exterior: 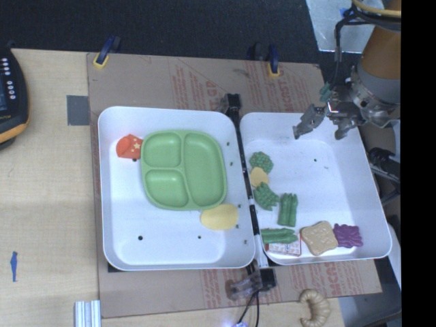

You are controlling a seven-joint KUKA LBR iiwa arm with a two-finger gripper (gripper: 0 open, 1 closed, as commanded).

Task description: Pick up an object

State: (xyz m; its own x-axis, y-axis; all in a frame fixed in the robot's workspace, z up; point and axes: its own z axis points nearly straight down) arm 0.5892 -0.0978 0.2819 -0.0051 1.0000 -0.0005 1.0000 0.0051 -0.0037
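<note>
Bins first: two white ones sit side by side on the counter (pixel 48 203). My arm (pixel 381 53) hangs over the right bin's (pixel 340 189) far corner, and my jaws (pixel 325 122) stand spread wide with nothing between them, above bare white floor. So I judge this the approach, no grasp begun yet.

Left bin (pixel 170 251): a green divided plate (pixel 184 169) takes most of it, its three compartments bare. A yellow lemon-like piece (pixel 219 217) lies just at its near corner, a red piece with a star (pixel 129 146) touches its far left edge.

Right bin, where my pickings are: green leafy bits (pixel 261 161) and (pixel 265 197) hug the left wall with a pale yellow lump (pixel 258 176) between them. A green bundle of stalks (pixel 287 209) lies just beside. Along the near edge: a green pod (pixel 278 235), a toast slice (pixel 319 238), purple grapes (pixel 348 235).

Best bet, I reckon: the stalk bundle, apart from the wall. I'd straddle it across its narrow width and descend straight, clear of the leafy neighbour.
</note>
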